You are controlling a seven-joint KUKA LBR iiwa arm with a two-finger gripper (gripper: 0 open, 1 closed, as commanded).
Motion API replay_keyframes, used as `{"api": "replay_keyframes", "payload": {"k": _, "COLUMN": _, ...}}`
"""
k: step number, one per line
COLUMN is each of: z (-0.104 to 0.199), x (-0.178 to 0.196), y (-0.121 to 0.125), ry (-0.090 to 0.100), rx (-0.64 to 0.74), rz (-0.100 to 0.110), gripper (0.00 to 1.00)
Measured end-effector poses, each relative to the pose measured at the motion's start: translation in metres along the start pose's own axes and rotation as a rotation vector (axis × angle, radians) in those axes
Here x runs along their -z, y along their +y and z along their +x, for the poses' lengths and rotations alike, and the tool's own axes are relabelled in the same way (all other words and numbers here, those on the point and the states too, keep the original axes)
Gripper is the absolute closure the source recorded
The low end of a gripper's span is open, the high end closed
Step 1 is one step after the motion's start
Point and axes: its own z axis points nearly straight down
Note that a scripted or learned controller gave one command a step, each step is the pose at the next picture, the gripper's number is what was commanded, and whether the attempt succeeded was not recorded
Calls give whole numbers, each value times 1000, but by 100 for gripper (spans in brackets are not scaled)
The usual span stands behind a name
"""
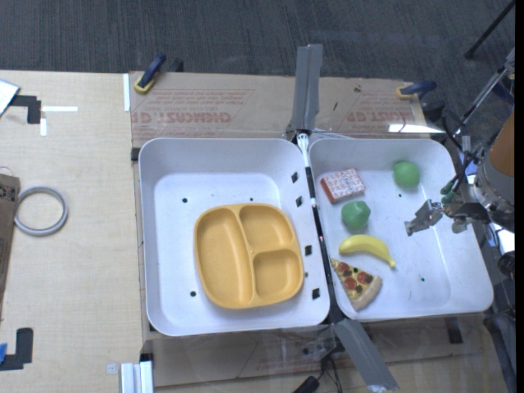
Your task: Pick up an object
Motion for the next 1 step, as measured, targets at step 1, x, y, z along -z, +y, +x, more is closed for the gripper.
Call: {"api": "replay_keyframes", "payload": {"k": 1, "z": 33, "x": -113, "y": 11, "ry": 0, "rx": 74, "rz": -2, "gripper": 0}}
